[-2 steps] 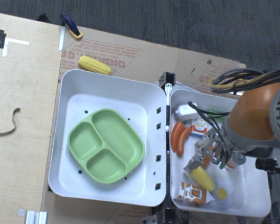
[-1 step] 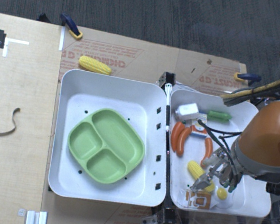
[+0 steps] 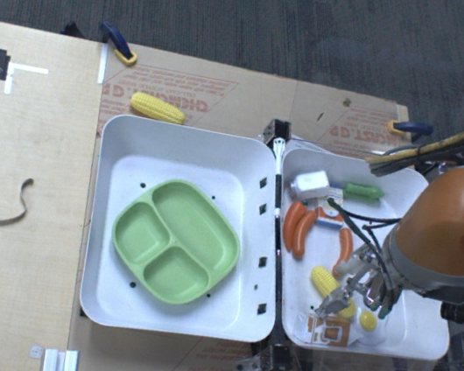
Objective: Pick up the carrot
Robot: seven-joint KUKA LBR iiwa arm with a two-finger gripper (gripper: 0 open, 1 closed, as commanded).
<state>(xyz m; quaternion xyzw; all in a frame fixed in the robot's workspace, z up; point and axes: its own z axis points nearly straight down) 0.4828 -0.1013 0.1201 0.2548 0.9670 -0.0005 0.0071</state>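
The carrot, a long orange piece, lies at the left side of the right bin, close beside a second orange stick. My gripper hangs low over the middle of that bin, to the right of and nearer than the carrot, and apart from it. It sits just beside a small yellow corn piece. Nothing shows as held in it.
The right bin also holds a white block, a green stick, another orange piece, a small yellow item and a printed card. A green divided plate fills the left bin. A corn cob lies behind it.
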